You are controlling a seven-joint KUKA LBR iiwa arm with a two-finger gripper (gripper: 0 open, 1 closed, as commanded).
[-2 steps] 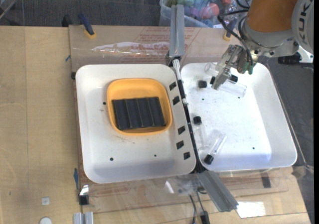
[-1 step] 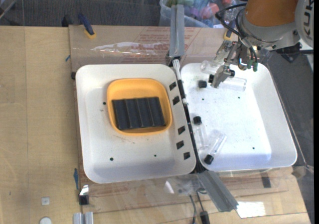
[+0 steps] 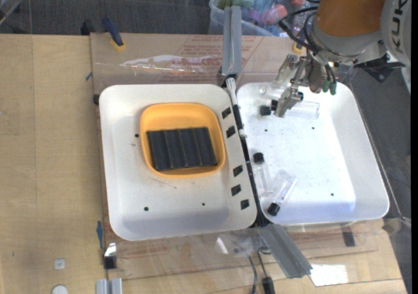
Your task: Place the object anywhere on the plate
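So camera view: claw (image 3: 285,104) hangs low over the right bin's (image 3: 339,155) far side, grip state unclear, clear vials (image 3: 279,189) lie right of the orange plate (image 3: 181,137), which carries just a black ribbed block (image 3: 181,148); placement not yet done.
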